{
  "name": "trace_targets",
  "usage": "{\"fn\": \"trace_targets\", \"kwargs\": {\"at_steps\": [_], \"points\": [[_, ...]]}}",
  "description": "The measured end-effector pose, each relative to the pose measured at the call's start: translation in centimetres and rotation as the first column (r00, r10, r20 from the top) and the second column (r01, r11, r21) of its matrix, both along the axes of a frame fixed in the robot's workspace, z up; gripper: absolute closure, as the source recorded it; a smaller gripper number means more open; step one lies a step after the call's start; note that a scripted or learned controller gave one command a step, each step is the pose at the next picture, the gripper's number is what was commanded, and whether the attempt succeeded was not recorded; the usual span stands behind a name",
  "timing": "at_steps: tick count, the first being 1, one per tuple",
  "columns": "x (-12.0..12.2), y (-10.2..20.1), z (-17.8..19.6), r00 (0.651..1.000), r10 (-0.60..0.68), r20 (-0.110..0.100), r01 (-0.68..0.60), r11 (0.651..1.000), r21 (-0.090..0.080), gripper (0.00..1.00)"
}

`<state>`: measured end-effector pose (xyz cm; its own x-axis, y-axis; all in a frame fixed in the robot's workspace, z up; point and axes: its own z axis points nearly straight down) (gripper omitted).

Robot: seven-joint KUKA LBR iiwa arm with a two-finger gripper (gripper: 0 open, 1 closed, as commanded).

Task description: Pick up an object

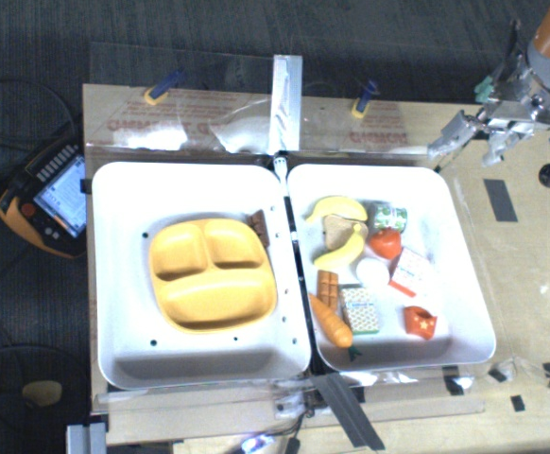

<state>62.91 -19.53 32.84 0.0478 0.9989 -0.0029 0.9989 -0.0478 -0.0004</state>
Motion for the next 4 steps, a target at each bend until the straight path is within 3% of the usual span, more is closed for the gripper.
{"fn": "trace_targets", "kwargs": {"at_steps": [1, 2, 3, 4], "points": [[1.6, 2.4, -14.9, 1.000, 0.030, -0.002, -0.030, 1.000, 0.001, 0.00], [0.7, 1.1, -22.9, 0.996, -0.091, 0.007, 0.091, 0.996, 0.001, 0.00], [-1.6, 3.5, -23.5, 0.999, -0.028, 0.019, 0.028, 1.000, -0.003, 0.00], [-0.3, -1.1, -23.5, 0.990, 0.137, 0.016, -0.137, 0.991, -0.002, 0.00]]}}
